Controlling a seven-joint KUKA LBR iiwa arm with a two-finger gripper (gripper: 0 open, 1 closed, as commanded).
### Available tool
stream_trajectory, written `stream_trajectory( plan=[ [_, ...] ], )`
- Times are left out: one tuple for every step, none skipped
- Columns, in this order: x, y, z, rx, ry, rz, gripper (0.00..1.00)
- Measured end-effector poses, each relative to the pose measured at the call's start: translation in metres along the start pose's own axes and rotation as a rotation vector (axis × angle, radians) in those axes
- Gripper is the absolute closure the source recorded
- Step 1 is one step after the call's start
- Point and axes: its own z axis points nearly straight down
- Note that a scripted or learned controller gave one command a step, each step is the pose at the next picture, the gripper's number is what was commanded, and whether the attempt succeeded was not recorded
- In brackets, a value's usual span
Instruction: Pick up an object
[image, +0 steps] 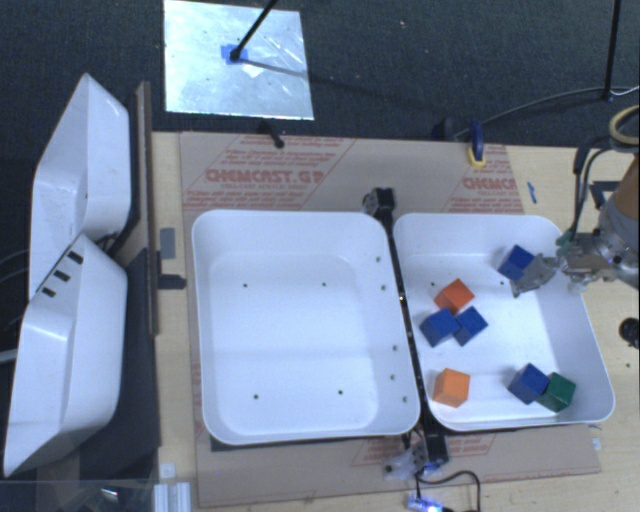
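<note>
Nearest the camera: I see a small dark green cube (559, 391) at the near right corner of the right-hand shallow white plastic bin (503, 420), touching a dark blue cube (528, 382) just to its left.

Near centre of the right bin: an orange cube (451, 387) stands alone, apart from the others.

Middle cluster: two blue cubes (452, 326) sit touching, with a second orange cube (455, 296) just beyond them on the far side.

Target candidate: I judge the blue cube at the far right of the bin (517, 262) to be the object in play, since it lies closest to the tool.

End effector: the grey two-finger gripper (535, 276) enters from the right, over the right bin's far right area. I cannot tell how it is set; the tip is small and blurred.

Key relation: the far-right blue cube lies just left and slightly far of the gripper tip, close beside it. I cannot tell whether they touch. I see nothing held by the tool.

Long axis: the cubes have no long side; this one sits turned at an angle to the bin walls, so I judge the wrist must match that angle.

Arm: the grey arm (615, 250) is the one arm on the rig.

Left bin: the left-hand shallow white plastic bin (215, 300) is well apart from the tool.

Task state: I judge the pick not yet made.
</note>
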Motion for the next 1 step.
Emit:
stream_trajectory(
  plan=[
    [0.0000, 0.0000, 0.0000, 0.000, 0.000, 0.000, 0.00]
  ],
)
